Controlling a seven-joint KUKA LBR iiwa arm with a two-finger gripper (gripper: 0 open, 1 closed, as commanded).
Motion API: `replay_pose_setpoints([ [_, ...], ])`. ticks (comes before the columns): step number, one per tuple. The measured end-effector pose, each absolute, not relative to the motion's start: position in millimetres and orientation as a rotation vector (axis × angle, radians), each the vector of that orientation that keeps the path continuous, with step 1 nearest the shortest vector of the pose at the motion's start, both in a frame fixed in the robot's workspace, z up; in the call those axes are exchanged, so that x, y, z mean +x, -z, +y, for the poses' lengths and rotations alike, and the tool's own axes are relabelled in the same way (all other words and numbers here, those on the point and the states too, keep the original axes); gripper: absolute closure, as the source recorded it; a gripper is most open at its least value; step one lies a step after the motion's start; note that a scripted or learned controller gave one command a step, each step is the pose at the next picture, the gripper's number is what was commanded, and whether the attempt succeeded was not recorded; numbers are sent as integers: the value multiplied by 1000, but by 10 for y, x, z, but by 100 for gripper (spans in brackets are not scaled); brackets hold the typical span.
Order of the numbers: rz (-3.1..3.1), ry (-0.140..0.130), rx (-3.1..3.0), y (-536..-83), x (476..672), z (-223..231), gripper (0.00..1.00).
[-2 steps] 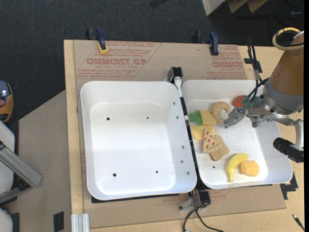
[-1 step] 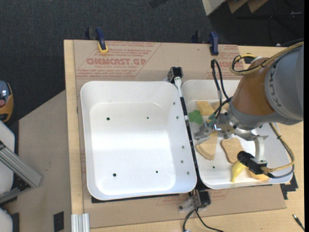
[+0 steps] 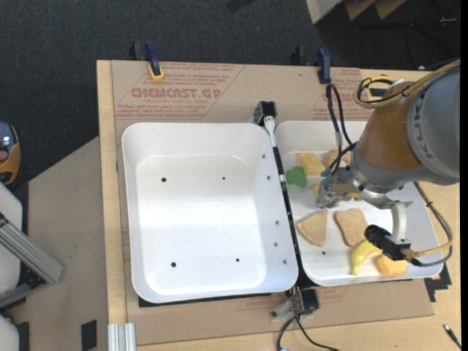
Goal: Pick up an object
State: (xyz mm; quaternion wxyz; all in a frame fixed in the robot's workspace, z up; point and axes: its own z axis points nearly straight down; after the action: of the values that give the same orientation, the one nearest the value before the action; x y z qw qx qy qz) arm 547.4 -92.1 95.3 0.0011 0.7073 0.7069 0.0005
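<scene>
The right bin (image 3: 314,269) holds several toy food pieces. A green piece (image 3: 296,176) lies near its left wall, with a pale yellow block (image 3: 311,164) just behind it. A tan wedge (image 3: 314,227) and a tan bread slice (image 3: 352,226) lie in the middle. A yellow banana (image 3: 361,255) and an orange-yellow chunk (image 3: 392,265) sit at the front. My gripper (image 3: 328,193) hangs low over the bin's middle, between the green piece and the bread slice. The wrist hides its tips.
The left bin (image 3: 146,218) sits beside the right one, sharing a narrow divider. Both rest on a brown board held by blue clamps (image 3: 153,58) at the back. Black cables trail over the right bin's back edge and front right corner.
</scene>
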Motion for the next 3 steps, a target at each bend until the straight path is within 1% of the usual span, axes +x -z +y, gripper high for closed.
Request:
replay_pose_setpoints([
  [1,2220,-1,2222,-946,5472,-921,0],
  [2,2217,-3,2221,-1052,5477,-922,100],
  [3,2216,-3,2221,-1150,5478,-921,100],
])
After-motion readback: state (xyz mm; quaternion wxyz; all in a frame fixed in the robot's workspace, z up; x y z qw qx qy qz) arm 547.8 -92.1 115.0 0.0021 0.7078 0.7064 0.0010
